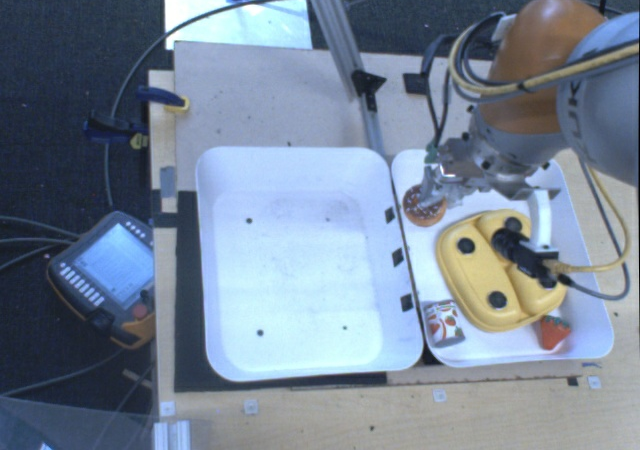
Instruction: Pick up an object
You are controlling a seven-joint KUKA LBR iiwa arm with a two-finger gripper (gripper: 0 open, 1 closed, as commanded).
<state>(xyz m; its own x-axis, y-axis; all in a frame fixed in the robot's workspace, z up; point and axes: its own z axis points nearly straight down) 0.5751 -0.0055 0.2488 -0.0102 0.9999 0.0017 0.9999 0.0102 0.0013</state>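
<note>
Near the left wall of the right bin (520, 355), towards its far end, lies the disc (424, 208), round and brown, flat on the white floor. The gripper (436, 184) hangs right over its far edge, so close that touch cannot be judged, and whether it is open or closed cannot be told from this angle. Just right of the disc sits a big yellow shell (480, 283) with black dots, filling the middle of the bin. A small printed carton (443, 323) stands in the near left corner and a red piece (553, 332) lies in the near right corner. The arm (540, 58) comes in from the right above the bin. The left bin (290, 258) adjoins it on the bench (260, 88), and a pendant (105, 273) lies on the floor beyond the bench's left side.
</note>
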